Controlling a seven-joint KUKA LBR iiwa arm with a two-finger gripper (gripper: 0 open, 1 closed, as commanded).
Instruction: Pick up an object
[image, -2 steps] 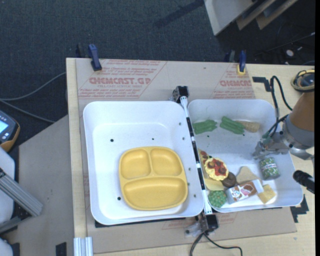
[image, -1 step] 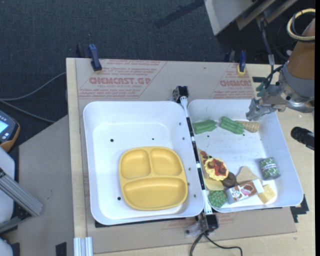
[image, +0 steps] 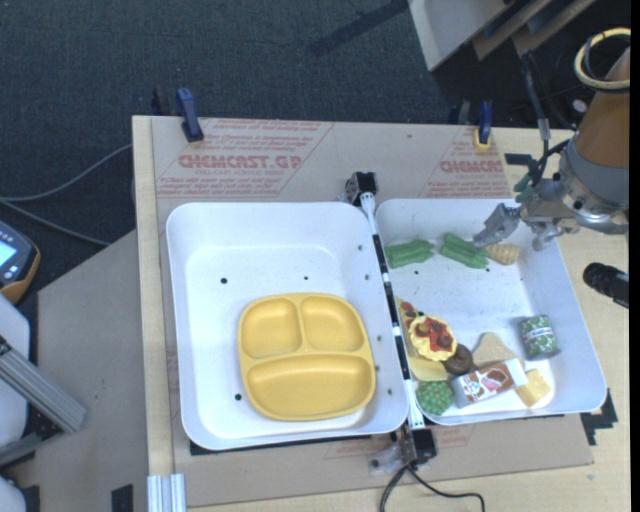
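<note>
My gripper hangs over the far right part of the right bin. Its two grey fingers are spread apart and open, with nothing between them. Just below the fingertips a small tan food piece lies on the bin floor. Left of it are two green pieces. Nearer the front of that bin sit a toy pizza slice, a tan bread wedge, a green can, a red and white packet, a yellow cheese block and a green pea cluster.
The left bin holds a yellow divided plate. A black clip sits where the two bins meet at the back. Blue clamps grip the board's far edge. The grey arm comes in from the upper right.
</note>
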